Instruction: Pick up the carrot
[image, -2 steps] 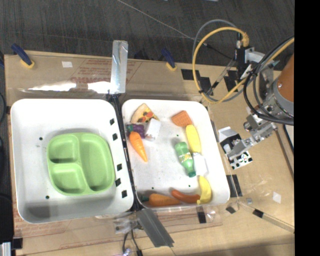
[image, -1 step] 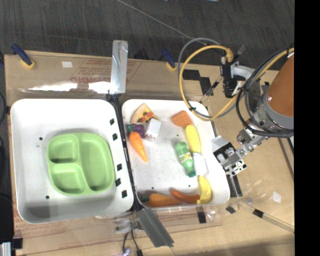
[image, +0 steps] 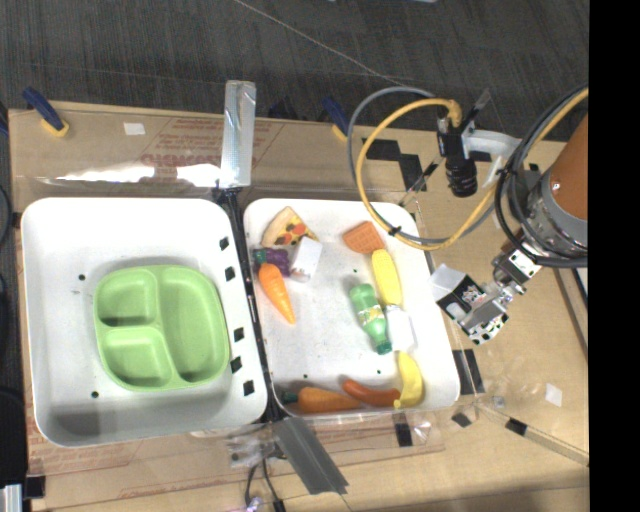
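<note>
The carrot (image: 277, 293) is orange and tapered. It lies in the left part of the right bin (image: 330, 345), its thick end pointing up toward a purple item (image: 275, 261). My gripper (image: 480, 308) hangs to the right of the right bin, outside its rim and over the brown bench, well away from the carrot. Nothing shows in its grasp. The grey arm with its orange band (image: 570, 175) comes in from the right edge.
The right bin also holds a pizza slice (image: 286, 228), a white block (image: 306, 258), an orange cracker (image: 363, 238), two bananas (image: 386, 276), a green bottle (image: 368, 315), a sausage (image: 372, 392) and an orange piece (image: 318, 400). A green divided plate (image: 160, 325) sits in the left bin. Cables (image: 400, 160) loop behind.
</note>
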